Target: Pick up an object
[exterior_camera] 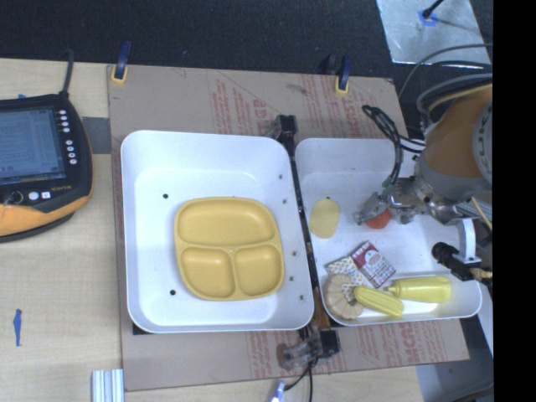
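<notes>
Corn cob [378, 301]: front edge of right bin [352, 162].
Gripper [378, 213]: fingers closed around red object [379, 219], mid-bin.
Advice: lift straight, slowly.

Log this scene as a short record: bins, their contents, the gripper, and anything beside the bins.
left bin: holds a yellow divided plate
right bin: holds a pale yellow lemon-like piece, a red-and-white packet, a round cracker, a corn cob, a yellow bottle
gripper: low in the right bin, at a small red object; grasp cannot be told
left of bins: a handheld control tablet
</notes>
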Robot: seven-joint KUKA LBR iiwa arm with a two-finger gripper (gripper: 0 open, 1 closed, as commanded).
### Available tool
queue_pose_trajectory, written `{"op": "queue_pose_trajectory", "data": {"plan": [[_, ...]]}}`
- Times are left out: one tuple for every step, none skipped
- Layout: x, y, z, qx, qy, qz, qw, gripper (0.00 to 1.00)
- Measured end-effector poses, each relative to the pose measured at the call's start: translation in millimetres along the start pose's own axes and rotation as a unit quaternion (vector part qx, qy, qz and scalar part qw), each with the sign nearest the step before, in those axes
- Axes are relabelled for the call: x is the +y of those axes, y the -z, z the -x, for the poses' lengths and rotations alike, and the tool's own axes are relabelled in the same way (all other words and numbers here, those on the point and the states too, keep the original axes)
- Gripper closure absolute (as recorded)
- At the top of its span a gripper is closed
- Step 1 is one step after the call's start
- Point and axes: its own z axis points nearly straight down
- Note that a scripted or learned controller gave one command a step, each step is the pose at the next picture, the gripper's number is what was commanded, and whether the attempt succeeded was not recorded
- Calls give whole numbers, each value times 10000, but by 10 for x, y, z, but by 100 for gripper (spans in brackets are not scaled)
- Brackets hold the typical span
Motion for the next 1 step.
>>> {"op": "queue_pose_trajectory", "data": {"plan": [[4,110,12,-3,10,1,10000,100]]}}
